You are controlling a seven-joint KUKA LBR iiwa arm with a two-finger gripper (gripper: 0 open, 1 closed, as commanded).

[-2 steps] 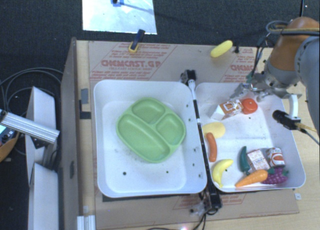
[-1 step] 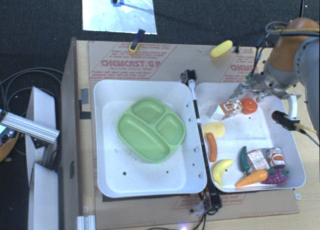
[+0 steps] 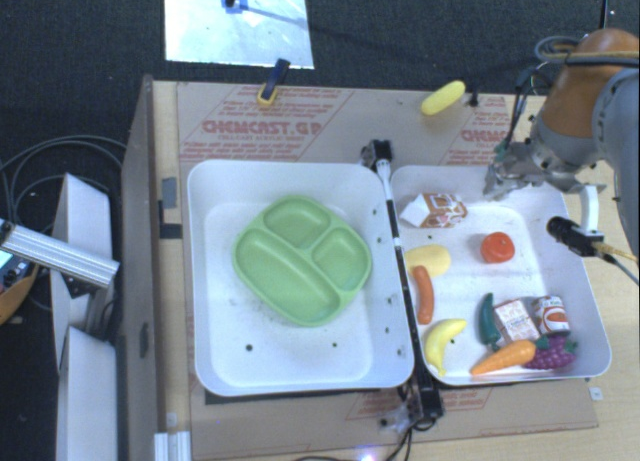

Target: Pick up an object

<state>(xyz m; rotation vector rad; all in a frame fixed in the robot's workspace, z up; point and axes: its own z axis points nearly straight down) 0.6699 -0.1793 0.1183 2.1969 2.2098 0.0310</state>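
Tomato (image 3: 497, 247) is your likeliest pick: it sits alone, mid right bin (image 3: 600, 329), right of the snack packet (image 3: 433, 210). You'd expect light, hard, slippery plastic, so close across its widest part. Your gripper (image 3: 503, 177) hovers at the bin's far rim; I cannot tell its state.

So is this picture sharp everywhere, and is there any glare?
In the camera view the green plate and the toy food, like the tomato, look fairly sharp; the arm's gripper is softer and its fingers are hard to make out; the shiny sheet on the floor throws back bright glare; shadows in the bins are faint.
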